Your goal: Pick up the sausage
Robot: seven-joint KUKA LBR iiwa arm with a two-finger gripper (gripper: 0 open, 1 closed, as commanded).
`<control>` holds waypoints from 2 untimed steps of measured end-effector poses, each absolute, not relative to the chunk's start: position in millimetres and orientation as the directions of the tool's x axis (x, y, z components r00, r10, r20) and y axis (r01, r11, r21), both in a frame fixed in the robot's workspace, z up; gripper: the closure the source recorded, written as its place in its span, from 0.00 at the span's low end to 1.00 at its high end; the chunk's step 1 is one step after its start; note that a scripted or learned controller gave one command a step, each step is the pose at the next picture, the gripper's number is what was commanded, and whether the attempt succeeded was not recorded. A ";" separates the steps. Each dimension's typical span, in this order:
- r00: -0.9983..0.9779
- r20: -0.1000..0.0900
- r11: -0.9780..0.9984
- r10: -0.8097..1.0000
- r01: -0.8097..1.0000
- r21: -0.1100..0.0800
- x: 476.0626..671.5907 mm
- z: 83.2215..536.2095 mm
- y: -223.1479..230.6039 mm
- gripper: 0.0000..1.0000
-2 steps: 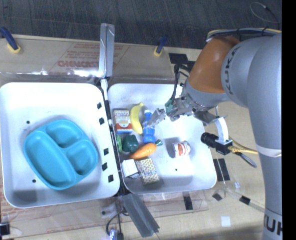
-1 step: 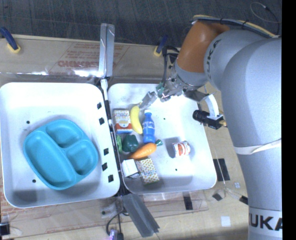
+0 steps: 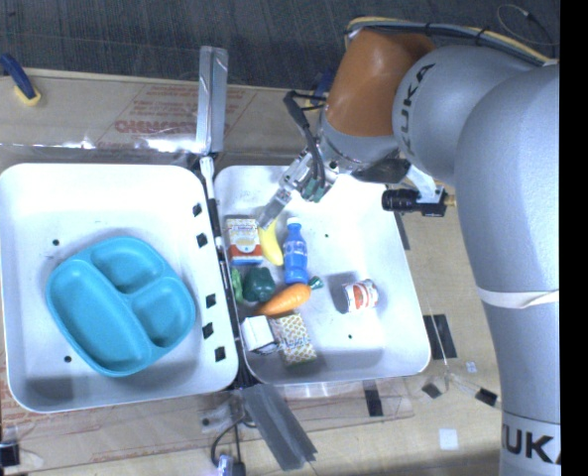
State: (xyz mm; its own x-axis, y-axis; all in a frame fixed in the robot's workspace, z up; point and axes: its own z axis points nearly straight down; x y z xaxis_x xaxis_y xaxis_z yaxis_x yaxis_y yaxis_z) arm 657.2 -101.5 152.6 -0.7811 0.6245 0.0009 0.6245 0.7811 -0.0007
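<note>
The gripper [image 3: 273, 210] hangs low in the right bin [image 3: 393, 337]. I cannot tell if it is spread or closed. Its tip is just beside a yellow thing [image 3: 270, 245] and a blue bottle [image 3: 294, 252]. Farther off lies a carrot [image 3: 284, 299]. I cannot pick out the sausage.

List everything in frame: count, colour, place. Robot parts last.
Bins: 2, white, side by side on the bench.
Divided tray: 1, light blue, in the left bin.
Blue bottle: 1, blue, right bin.
Carrot: 1, orange, right bin, below the bottle.
Can: 1, red and white, on its side, right bin.
Yellow item: 1, beside the bottle; too small to identify.
Carton: 1, white and red, right bin's left edge.
Arm: 1, grey with orange band.
Gripper: 1, over the right bin's upper part.
</note>
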 end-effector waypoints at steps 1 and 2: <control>-0.919 -0.001 0.919 0.393 0.393 0.000 644.3 192.9 -36.2 0.00; -0.821 0.002 0.821 0.571 0.571 -0.002 610.6 191.5 29.3 0.00</control>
